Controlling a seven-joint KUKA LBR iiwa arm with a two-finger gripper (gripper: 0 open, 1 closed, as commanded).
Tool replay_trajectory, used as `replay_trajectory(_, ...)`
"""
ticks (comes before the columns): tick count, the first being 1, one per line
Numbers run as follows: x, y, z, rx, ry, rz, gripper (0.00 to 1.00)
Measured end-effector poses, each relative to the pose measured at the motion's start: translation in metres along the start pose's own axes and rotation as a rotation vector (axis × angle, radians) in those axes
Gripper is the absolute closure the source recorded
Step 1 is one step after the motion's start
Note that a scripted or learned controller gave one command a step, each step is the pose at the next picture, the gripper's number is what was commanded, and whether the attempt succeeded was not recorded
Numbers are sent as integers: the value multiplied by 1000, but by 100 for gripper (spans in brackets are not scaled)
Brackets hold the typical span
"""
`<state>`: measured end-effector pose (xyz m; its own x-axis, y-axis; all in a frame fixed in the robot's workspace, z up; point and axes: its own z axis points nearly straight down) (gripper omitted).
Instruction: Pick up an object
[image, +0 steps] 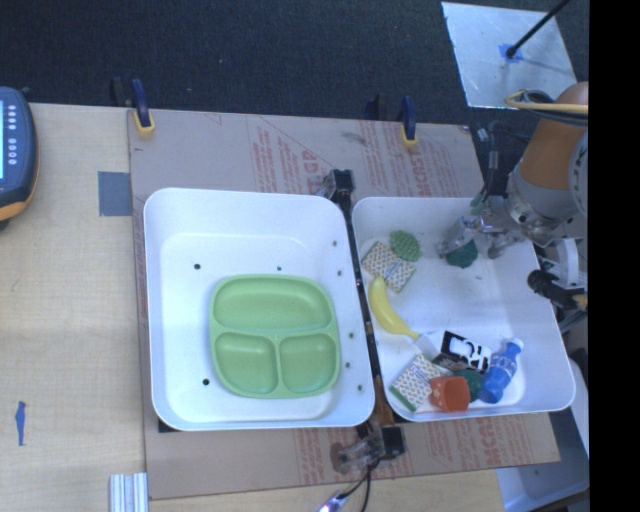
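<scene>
My gripper (472, 246) is low over the back right part of the right bin (545, 310), reaching in from the right. Its two fingers stand apart, and a small dark green object (462, 256) lies between and just below the fingertips. The object looks to be resting on the bin floor, not lifted. Other objects in this bin are a yellow banana (388, 310), a light green round piece (405, 243), a patterned square packet (385, 265) and a blue bottle (502, 370).
The front of the right bin holds a red-orange block (450, 393), a second patterned packet (415, 380) and a black-and-white item (462, 348). A green divided plate (275, 335) lies in the left bin (170, 300). Blue clamps (142, 108) grip the board's far edge.
</scene>
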<state>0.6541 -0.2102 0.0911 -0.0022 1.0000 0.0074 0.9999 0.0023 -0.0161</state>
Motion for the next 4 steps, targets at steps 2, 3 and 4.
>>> replay_trajectory(2, 0, 0, 0, 0, -1, 0, 0)
replay_trajectory(3, 11, 2, -1, -11, -7, -3, 0)
replay_trajectory(4, 10, 1, -11, -9, -8, -4, 100)
